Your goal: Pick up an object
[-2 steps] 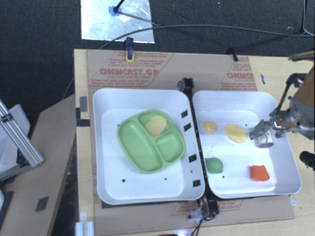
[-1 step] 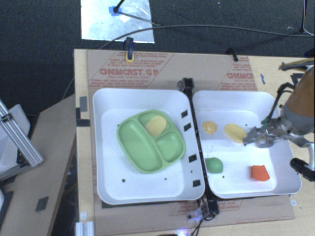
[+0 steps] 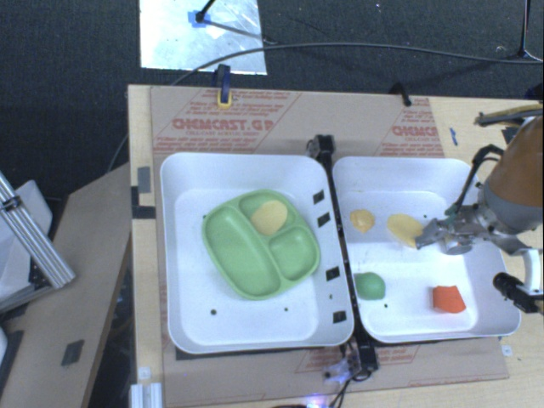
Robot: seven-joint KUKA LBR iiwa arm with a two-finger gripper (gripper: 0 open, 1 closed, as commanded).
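Nearest to the camera, in the right bin [image 3: 399, 334], sit two small toys. The orange block [image 3: 448, 298] is at about 5 o'clock in that bin. The green round thing [image 3: 370, 286] is at about 7 o'clock, close to the wall between the bins.

A little farther back are two yellow pieces. The small yellow lump [image 3: 362, 220] lies at about 10 o'clock. The long yellow piece [image 3: 405, 228] lies near the middle of the bin, and the gripper [image 3: 429, 235] is right at its 3 o'clock end. I cannot tell if the fingers are apart or together, or if they have the piece at all.

That long yellow piece looks like the thing to pick. It is likely light toy food, smooth and a bit slippery. It is rounded, so it could roll or pop out. I think the best hold is across its narrow middle, not at the tip.

In the left bin [image 3: 195, 253] is a green plate [image 3: 242, 253] with three parts. A yellow piece [image 3: 270, 218] rests in the part at 1 o'clock.
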